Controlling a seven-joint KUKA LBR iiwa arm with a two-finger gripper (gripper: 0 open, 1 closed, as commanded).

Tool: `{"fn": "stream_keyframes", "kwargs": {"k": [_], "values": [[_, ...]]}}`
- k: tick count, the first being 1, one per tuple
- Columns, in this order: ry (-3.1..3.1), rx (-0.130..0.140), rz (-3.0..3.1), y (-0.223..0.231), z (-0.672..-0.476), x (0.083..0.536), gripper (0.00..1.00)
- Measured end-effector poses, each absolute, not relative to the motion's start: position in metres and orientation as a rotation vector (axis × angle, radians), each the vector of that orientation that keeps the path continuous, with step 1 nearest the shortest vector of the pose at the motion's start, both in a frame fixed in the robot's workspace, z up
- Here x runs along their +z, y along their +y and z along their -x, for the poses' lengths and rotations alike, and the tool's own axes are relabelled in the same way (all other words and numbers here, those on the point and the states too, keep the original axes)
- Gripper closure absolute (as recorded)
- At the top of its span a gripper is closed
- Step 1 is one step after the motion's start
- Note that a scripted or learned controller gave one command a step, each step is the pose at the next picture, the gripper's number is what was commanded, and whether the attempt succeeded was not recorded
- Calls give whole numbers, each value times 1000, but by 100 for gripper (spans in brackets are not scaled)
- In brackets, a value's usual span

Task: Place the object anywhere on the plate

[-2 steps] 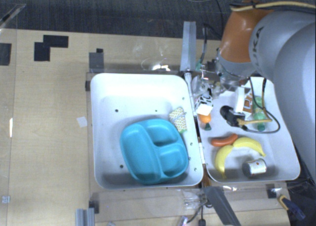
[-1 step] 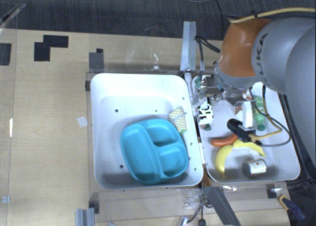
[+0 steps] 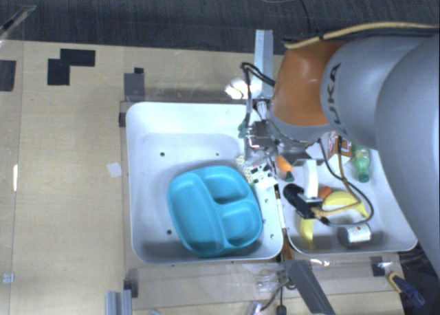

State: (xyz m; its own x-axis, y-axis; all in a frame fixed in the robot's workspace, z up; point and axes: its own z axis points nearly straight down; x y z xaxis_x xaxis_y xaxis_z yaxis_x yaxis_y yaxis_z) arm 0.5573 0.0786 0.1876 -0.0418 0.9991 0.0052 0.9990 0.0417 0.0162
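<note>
Where the two bins meet, you see the end effector (image 3: 260,143) just beside the blue plate (image 3: 215,208); its opening cannot be told. A banana (image 3: 340,201) lies right of the plate.

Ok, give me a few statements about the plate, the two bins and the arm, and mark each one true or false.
1. The blue plate lies in the left bin. True.
2. The plate is a plain round dish with no sections. False: it is divided into compartments.
3. A banana lies in the right bin. True.
4. The arm hangs over the left bin's far left corner. False: it is over the divide between the two bins, by the plate's right side.
5. An object already rests on the plate. False: its compartments are bare.
6. A green item sits in the right bin near the arm. True.
</note>
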Motion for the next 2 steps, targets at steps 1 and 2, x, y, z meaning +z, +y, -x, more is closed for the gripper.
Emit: {"fn": "stream_keyframes", "kwargs": {"k": [1,2], "values": [[2275,40,-2158,86,-558,193,0],[2426,0,-1995,103,-571,233,0]]}}
